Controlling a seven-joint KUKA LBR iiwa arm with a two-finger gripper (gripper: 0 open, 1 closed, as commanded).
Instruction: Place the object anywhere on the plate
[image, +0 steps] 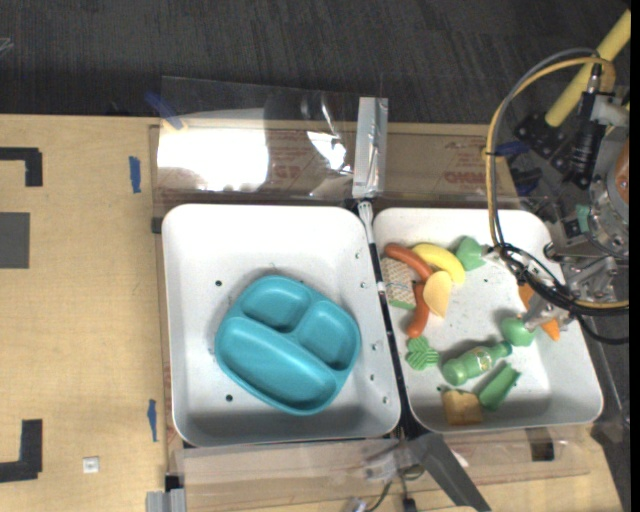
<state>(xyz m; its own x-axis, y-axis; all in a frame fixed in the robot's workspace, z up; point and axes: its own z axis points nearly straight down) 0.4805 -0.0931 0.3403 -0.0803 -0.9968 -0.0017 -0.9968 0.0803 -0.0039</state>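
The glossy teal plate (288, 343), moulded with three compartments, sits in the left bin (190, 260). Smooth plastic toy food (440, 290) clusters in the right bin (575, 395). The gripper (580, 285) hangs over the right bin's right rim.

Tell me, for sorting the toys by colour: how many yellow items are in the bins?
1: a yellow banana at the right bin's far left, among other toys. More could be hidden.
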